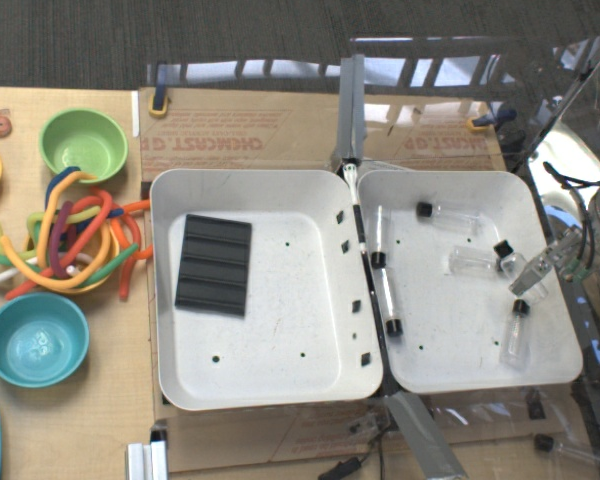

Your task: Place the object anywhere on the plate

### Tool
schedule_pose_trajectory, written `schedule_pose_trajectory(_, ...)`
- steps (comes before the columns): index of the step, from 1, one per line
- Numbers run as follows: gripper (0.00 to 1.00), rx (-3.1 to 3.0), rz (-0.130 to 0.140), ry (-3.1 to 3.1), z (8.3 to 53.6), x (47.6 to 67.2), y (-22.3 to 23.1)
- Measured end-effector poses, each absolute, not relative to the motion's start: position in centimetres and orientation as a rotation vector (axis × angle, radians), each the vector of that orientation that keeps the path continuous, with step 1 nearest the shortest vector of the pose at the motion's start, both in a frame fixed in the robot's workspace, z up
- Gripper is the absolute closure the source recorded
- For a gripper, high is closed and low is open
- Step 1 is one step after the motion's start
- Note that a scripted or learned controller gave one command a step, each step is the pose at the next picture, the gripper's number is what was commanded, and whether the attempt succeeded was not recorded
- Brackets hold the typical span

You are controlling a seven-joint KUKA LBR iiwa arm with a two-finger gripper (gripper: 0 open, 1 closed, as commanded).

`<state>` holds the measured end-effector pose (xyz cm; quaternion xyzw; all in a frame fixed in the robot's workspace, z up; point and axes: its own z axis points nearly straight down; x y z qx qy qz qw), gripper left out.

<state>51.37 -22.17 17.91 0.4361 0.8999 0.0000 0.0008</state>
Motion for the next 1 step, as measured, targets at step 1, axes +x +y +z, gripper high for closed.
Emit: schedule_pose_trajectory(1,1.00,1.265,0.000,2.876,17.60,47.79,-22.20)
